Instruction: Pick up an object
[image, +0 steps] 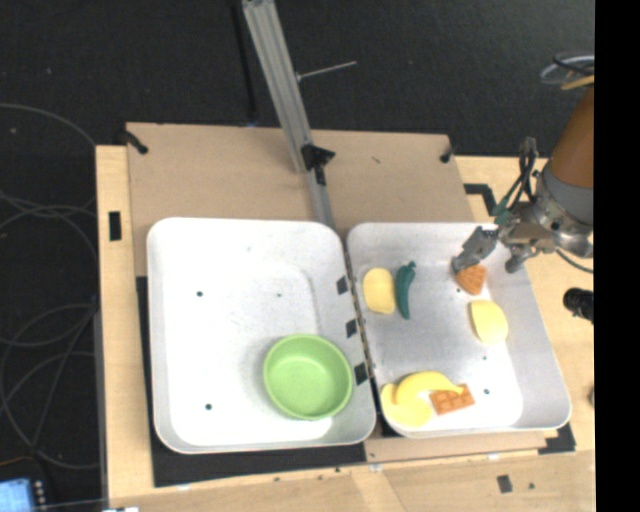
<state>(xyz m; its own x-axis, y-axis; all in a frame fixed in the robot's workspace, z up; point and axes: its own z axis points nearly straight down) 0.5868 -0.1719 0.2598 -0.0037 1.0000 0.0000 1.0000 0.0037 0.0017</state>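
The jaws stand apart above the right bin, one finger touching a small orange piece just beneath it. Below them lies a pale yellow lump; a green pepper lies to their left.

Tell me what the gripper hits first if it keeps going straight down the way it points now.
Most likely the small orange piece in the right bin: the gripper sits right above it, fingers pointing down toward it. Height is hard to judge from this slanted view, so it might just miss and meet the bin floor.
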